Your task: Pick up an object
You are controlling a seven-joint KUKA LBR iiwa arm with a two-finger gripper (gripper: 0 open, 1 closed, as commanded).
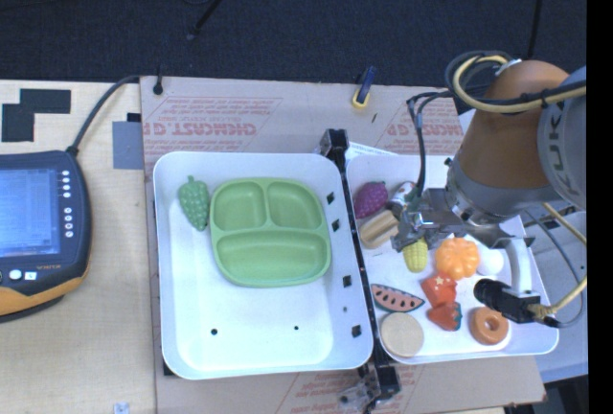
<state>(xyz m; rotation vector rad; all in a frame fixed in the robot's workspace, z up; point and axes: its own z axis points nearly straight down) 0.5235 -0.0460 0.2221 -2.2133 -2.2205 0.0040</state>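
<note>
We catch the arm (pixel 512 149) mid-approach over the right bin (pixel 548 337), its tool (pixel 414 228) lowered among a crowd of toy foods; by our reading the reach-and-descend step is in hand and no grasp has yet been made. Directly beneath the tool lies a yellow corn cob (pixel 416 256), with a tan bread roll (pixel 377 229) and a purple grape bunch (pixel 371 199) just to its left, and an orange pumpkin (pixel 457 257) just to its right. Whether the tool is open or closed we cannot tell (the dark metal blends with cables and shadow). The arm leans in from the right, its orange band bulking above the wrist, the tool pointing down and leftward. The next move, we judge, calls for a clean closure on one piece, most likely the corn, without nudging its close neighbours aside. Well to the tool's left, in the other bin (pixel 182 326), sits a green tray (pixel 269 232).
</note>
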